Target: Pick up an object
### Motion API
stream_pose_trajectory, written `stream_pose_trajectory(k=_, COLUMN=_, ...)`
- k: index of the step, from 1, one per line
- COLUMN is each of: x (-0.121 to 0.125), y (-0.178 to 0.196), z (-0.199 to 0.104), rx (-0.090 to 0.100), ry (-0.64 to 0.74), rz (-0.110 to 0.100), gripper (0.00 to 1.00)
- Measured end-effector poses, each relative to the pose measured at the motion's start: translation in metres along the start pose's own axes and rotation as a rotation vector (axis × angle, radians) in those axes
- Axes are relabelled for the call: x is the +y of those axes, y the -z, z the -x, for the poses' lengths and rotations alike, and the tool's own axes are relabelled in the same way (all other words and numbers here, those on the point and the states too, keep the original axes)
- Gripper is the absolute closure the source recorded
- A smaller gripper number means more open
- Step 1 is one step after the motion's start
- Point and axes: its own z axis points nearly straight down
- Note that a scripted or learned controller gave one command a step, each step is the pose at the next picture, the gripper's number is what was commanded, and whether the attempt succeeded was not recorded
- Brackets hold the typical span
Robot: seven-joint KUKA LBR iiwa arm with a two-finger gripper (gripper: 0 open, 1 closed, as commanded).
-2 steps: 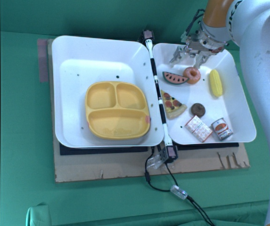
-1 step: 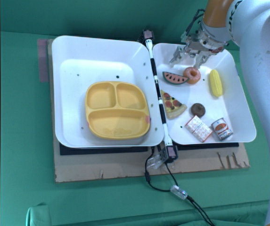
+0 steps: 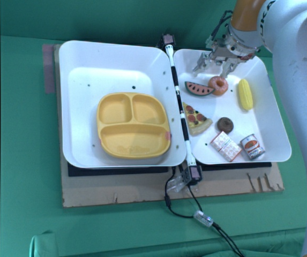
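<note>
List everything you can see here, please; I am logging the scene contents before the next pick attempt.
bins: 2, white, side by side on the bench
divided plate: 1, yellow, in the left bin
watermelon slice: 1, red and green, right bin, far left part
glazed donut: 1, orange-pink, right bin, beside the watermelon slice
corn cob: 1, yellow, right bin, far right part
pizza slice: 1, yellow and red, right bin, by the divider
chocolate donut: 1, brown, right bin, middle
carton: 1, white and red, right bin, near edge
can: 1, red and white, right bin, near right corner
arm: 1, grey with orange band, from the right
pincer: 1, metal, above the glazed donut
</note>
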Motion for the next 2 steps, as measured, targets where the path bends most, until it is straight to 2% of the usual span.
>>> stream_pose_trajectory(k=2, x=0.0000, y=0.0000, z=-0.0001, rx=0.000, ry=0.000, rz=0.000, gripper=0.00)
